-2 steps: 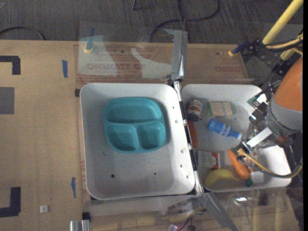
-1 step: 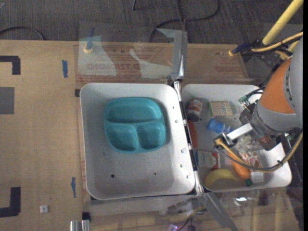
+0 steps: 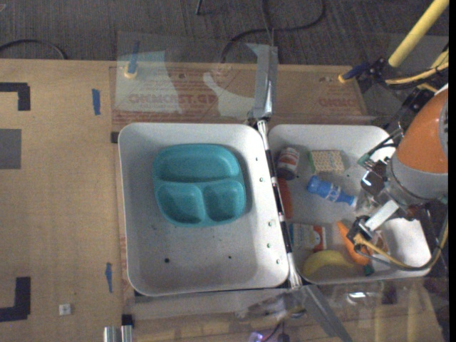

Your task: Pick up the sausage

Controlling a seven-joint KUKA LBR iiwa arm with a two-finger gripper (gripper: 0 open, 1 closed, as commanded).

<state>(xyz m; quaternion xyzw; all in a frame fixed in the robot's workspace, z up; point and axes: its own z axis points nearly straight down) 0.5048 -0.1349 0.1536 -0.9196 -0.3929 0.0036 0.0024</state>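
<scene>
The sausage [image 3: 284, 197] is a slim red-orange stick lying lengthwise against the left wall of the right bin [image 3: 313, 135], just below a small red and white can [image 3: 288, 161]. My gripper [image 3: 366, 226] hangs low over the right bin's front right part, above an orange item [image 3: 350, 239]. It is well to the right of the sausage, with the bin floor between them. Nothing shows in its grasp.
A blue bottle [image 3: 331, 189] and a pale speckled block [image 3: 326, 161] lie mid-bin. A yellow rounded fruit [image 3: 326, 263] and a printed packet [image 3: 308, 234] sit by the front wall. The left bin [image 3: 135, 212] holds a teal divided plate [image 3: 200, 184].
</scene>
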